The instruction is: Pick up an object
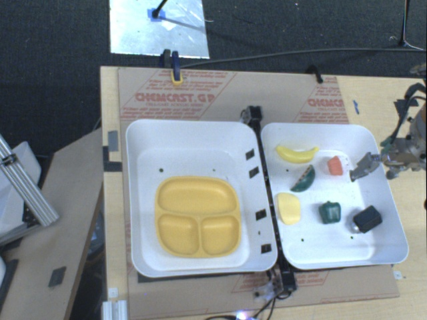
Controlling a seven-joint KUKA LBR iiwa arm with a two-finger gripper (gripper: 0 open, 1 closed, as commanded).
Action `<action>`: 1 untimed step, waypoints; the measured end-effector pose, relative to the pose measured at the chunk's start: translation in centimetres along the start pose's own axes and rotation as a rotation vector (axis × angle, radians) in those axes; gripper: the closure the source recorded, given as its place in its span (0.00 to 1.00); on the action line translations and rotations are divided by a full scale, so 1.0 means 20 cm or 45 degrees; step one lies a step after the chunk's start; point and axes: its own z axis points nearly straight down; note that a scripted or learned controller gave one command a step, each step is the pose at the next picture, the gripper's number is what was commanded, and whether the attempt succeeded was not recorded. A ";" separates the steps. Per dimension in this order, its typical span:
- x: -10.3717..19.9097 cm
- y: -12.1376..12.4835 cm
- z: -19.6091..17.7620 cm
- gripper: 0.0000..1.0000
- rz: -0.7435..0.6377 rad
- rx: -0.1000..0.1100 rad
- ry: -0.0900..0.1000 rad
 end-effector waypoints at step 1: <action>0.00 0.01 -0.02 0.00 -0.003 -0.011 -0.003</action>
